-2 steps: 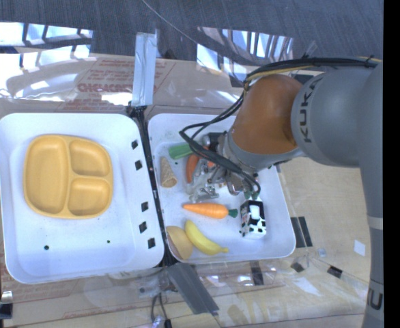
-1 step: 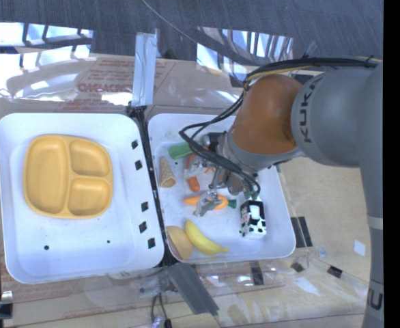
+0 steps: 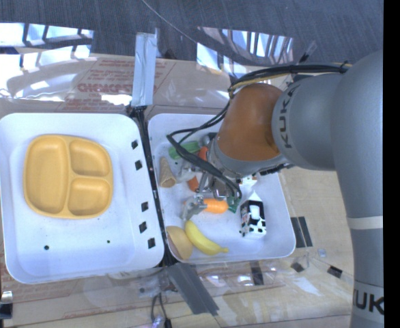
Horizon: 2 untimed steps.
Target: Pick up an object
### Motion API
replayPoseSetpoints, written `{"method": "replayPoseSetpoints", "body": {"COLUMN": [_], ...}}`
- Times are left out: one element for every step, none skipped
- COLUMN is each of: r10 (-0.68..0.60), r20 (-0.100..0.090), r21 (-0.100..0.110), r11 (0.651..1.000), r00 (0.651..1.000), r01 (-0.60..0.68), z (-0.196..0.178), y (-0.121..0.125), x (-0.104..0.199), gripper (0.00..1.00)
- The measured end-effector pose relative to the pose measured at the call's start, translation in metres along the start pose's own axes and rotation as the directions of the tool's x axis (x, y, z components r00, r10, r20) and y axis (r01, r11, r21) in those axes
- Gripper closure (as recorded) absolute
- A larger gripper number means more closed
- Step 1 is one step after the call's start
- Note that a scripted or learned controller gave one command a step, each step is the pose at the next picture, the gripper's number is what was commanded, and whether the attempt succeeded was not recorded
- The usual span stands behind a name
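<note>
Currently we see the claw (image 3: 201, 202) low in the right bin (image 3: 282, 234), touching the carrot (image 3: 216, 207) at its right; we cannot tell its opening. Below it lies the banana (image 3: 203, 239), long axis slanting down-right.

yellow divided plate (image 3: 68, 175), yellow banana (image 3: 203, 239), black-and-white cow (image 3: 253, 221)

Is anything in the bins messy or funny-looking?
Nothing looks broken or spilled. The right bin is a jumble: banana, carrot and cow-patterned toy lie crowded together. The yellow plate sits neatly in the left bin.
</note>
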<state>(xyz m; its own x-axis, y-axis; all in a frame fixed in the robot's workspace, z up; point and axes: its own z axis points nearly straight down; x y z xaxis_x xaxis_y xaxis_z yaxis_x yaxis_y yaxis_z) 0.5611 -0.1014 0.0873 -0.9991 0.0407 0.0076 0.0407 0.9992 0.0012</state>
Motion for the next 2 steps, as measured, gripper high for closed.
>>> {"method": "replayPoseSetpoints", "body": {"r10": [-0.007, -0.008], "r20": [-0.002, -0.003], "r21": [0.0, -0.001], "r11": [1.0, 1.0], "r00": [1.0, 1.0], "r01": [0.007, 0.008], "z": [-0.0064, -0.0063], "y": [0.0017, 0.002], "x": [-0.0007, -0.0007], "gripper": [1.0, 0.0]}}
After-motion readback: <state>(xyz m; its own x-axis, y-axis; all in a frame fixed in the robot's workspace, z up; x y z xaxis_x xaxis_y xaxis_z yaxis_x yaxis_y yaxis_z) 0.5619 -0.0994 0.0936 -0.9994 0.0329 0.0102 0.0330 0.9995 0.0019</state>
